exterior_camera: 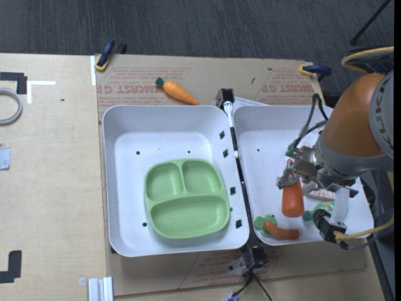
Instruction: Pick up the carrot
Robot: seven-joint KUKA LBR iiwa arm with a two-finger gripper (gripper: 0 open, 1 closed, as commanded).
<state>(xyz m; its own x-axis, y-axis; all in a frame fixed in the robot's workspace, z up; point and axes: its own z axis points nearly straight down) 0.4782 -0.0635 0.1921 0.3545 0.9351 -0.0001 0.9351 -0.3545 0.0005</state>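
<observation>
Nearest of all, a black clamp grips the near edge where the two bins meet. Behind it the tabletop spreads wide and bare on the left. The grey arm with its orange band reaches in from the right over the right bin. The left bin carries a green divided plate. The hand hangs low over the right bin's near half, and a stubby upright carrot sits directly under it, its top touching the hand. Whether the hand is closed on it or merely resting above it, I cannot tell. A second carrot lies flat just beside the near wall, close below the upright one. A third carrot lies on the cardboard sheet beyond the left bin, well apart. Judging the step as the grasp itself, doing it well likely means a squeeze centred on the carrot's body. A straight vertical lift should follow, so the piece does not swing or slip. Room is tight toward the near wall and the second carrot. The far half of the right bin looks open, and upward seems the freest way out.
</observation>
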